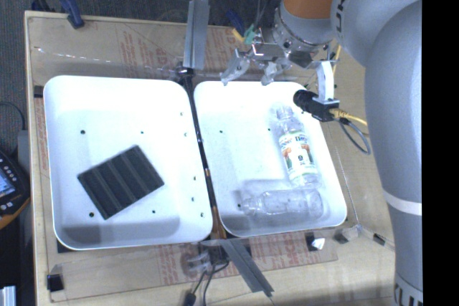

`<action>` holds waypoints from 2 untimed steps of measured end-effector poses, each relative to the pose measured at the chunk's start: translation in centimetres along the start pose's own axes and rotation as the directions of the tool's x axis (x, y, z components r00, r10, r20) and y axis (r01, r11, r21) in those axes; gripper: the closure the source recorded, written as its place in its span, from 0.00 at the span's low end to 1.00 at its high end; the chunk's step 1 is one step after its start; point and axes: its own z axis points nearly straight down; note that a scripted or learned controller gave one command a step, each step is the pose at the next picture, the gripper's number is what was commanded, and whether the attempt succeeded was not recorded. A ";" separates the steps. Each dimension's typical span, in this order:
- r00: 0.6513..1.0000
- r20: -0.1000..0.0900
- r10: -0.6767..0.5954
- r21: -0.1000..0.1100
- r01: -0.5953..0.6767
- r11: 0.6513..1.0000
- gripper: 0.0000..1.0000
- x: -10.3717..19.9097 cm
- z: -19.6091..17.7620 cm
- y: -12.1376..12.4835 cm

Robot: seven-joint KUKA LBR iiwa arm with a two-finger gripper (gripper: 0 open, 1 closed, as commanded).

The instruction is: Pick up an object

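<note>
Left bin (64, 93): ribbed black pad (120, 180) lies flat in lower-left part; upper half and right side open floor.

Right bin (237, 118): left half bare, open from above. Labelled bottle (295, 147) lies lengthwise along right wall; clear bottle (283, 203) lies crosswise along near wall, touching or just beside its lower end. Together they block right and near-right corner.

End effector (249, 73) hangs over right bin's far rim; arm (380, 46) covers right flank.

Divider between bins: dark bar (195, 32) at far end, metal bracket (240, 265) at near end on tabletop (107, 36).
</note>
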 end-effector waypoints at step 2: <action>0.994 0.001 0.108 0.000 -0.108 0.994 1.00 -3.6 9.0 -6.0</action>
